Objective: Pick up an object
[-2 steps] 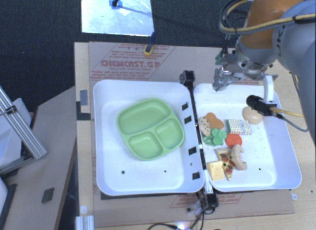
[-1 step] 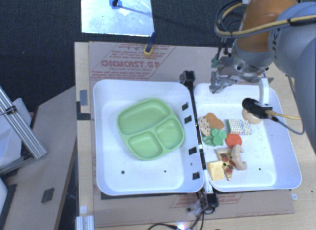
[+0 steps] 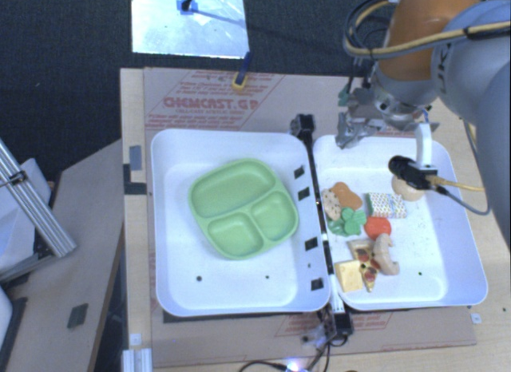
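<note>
Toy food [image 3: 363, 231] heaped at centre-right of the frame in the right bin [image 3: 455, 282] looks light, rigid and small, best pinched across narrow sides, while whether the gripper [image 3: 351, 135] is spread or closed cannot be told.

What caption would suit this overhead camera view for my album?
Robot gripper poised above right bin of toy food; green divided tray in left bin.

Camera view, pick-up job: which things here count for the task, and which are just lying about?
For the job:
hand, above the right bin's far edge
toy food pile
right bin

Lying about:
green divided tray
left bin
cardboard sheet
</note>
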